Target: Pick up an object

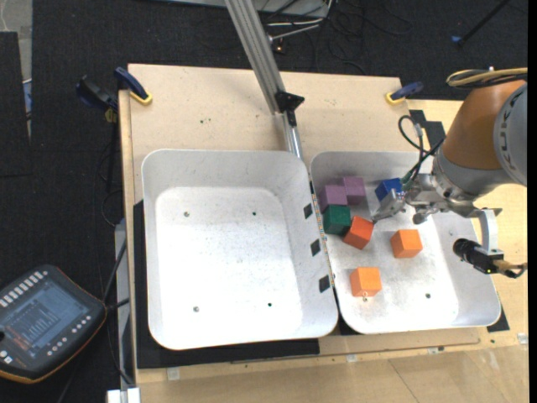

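From above, the arm (487, 137) reached in from three o'clock over the right bin (470, 309), its gripper (401, 206) low near the bin's upper middle; whether it stood wide or narrow could not be told, and nothing showed between its fingers. The blocks lay clustered at the bin's ten o'clock: a blue block (388, 189) just beside the gripper at its eleven o'clock, a purple block (343, 191) further toward nine, a green block (337, 219) and an orange block (359, 232) touching below it. Two more orange blocks sat apart, one (407, 243) at the gripper's six o'clock, another (365, 281) toward seven. The left bin (159, 175) lay at nine o'clock. Judged from this, the blue block was the likely target; it looked roughly cubic, with no clear long axis, its edges turned slightly off the bin's walls. The risk was a descent that clipped its corner and pushed it against the purple block, or closed on air.
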